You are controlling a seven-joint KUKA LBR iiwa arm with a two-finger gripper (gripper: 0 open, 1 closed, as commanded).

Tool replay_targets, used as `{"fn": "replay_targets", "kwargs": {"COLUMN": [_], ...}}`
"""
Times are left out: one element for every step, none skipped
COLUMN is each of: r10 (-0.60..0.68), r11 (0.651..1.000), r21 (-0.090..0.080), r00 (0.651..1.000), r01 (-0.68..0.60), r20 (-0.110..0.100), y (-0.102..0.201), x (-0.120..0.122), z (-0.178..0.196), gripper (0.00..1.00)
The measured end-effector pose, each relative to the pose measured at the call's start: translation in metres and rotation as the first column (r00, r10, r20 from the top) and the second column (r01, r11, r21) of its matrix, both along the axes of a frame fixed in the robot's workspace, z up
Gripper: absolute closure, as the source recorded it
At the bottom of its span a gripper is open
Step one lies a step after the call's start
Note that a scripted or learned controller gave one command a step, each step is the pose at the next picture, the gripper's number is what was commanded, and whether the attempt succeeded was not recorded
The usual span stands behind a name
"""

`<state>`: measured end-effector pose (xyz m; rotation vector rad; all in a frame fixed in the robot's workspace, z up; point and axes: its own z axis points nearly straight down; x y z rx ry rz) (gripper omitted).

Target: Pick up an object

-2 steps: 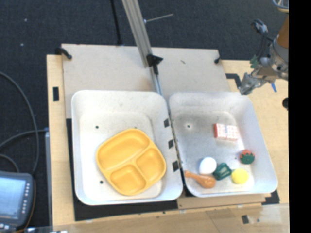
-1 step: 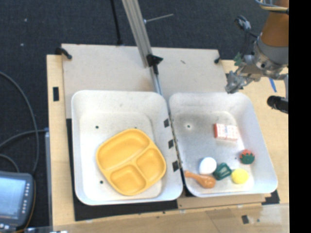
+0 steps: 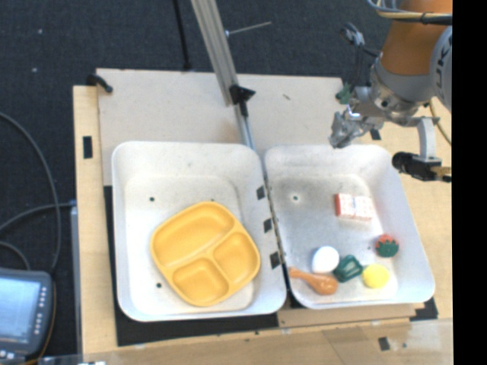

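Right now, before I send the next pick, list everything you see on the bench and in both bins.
left bin: one, white, left half of the bench
divided plate: one, yellow, three compartments, inside the left bin
right bin: one, white, beside the left bin
small box: one, white and red, right bin, upper middle
ball: one, white, right bin, near front
spoon-like piece: one, orange, front edge, touching the ball
green piece: one, dark green, right of the ball
yellow piece: one, front right
red-and-green piece: one, right side
metal post: one, grey, behind the bins
gripper: one, grey, above the right bin's back rim
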<state>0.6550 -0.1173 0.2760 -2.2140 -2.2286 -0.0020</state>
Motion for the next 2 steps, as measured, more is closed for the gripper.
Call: {"fn": "replay_targets", "kwargs": {"r10": [-0.001, 0.000], "r11": [1.000, 1.000], "r21": [-0.001, 0.000], "r00": [1.000, 1.000], "r01": [0.001, 0.000], "r20": [-0.001, 0.001], "y": [0.049, 0.092], "x": [-0.004, 0.001], "z": [-0.013, -0.013], "gripper": [1.00, 1.00]}}
